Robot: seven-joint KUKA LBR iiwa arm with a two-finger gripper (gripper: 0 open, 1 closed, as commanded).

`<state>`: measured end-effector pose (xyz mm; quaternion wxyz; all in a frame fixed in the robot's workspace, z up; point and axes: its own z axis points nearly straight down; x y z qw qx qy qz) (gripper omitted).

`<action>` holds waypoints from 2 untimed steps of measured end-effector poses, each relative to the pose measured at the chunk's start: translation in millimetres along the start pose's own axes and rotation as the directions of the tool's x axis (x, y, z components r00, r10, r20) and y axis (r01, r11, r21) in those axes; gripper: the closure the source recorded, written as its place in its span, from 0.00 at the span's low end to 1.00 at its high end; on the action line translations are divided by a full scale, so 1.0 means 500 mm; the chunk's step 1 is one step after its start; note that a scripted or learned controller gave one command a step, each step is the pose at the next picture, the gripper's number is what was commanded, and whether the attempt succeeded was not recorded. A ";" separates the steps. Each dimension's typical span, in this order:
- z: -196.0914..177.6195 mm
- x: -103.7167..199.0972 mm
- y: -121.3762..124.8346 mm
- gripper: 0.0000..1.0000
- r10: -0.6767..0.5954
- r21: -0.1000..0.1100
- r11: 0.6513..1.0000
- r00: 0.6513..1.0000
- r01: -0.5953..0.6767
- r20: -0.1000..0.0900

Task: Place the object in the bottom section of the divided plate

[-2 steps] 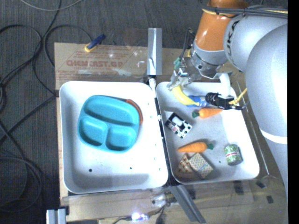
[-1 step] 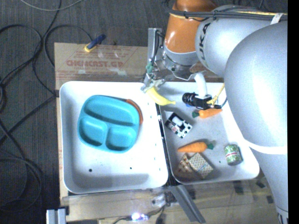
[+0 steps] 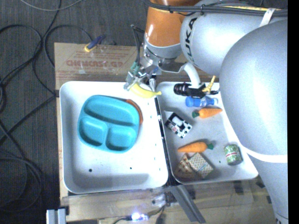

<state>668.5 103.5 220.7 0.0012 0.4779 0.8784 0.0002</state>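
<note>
A blue divided plate (image 3: 110,122) lies in the left bin (image 3: 74,171), with one wide section at the back and two smaller ones at the front. My gripper (image 3: 141,82) hangs over the back right corner of that bin, just beyond the plate's far right edge. A yellow banana (image 3: 145,93) sits between its fingertips, curved and lying crosswise, near the wall between the bins. All three plate sections are bare.
An orange-brown rim (image 3: 136,107) peeks out from under the plate's right side. The right bin (image 3: 243,174) holds two carrots (image 3: 193,147), (image 3: 208,112), a black-and-white block (image 3: 178,125), a green can (image 3: 232,154), a woven box (image 3: 196,166) and a small blue thing (image 3: 195,102).
</note>
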 end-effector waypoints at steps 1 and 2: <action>0.000 0.000 0.000 0.00 0.000 0.000 1.000 1.000 0.000 0.000; 0.034 -0.012 -0.009 0.00 -0.024 0.004 1.000 1.000 0.024 0.000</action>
